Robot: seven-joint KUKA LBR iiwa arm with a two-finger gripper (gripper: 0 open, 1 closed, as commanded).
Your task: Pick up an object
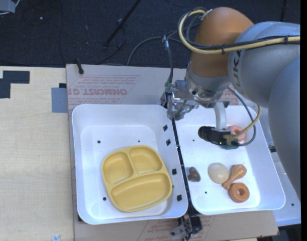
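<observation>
My gripper [176, 108] hangs over the back of the divider between the two white bins, with the orange-banded wrist above it. The right bin [266, 185] holds a small brown-grey lump [194, 173], a cream egg shape [218, 172], a tan drumstick [235, 174] and an orange doughnut [239, 192], all near its front. A pink thing [237, 130] peeks out at the back right of that bin, partly hidden. All of these lie well in front or to the right of the gripper, apart from it.
A yellow divided plate [137, 177] lies in the left bin [88, 134], towards its front. The raised divider [179, 159] runs between the bins. Cardboard lies under both bins, and the grey arm covers the right bin's back right corner.
</observation>
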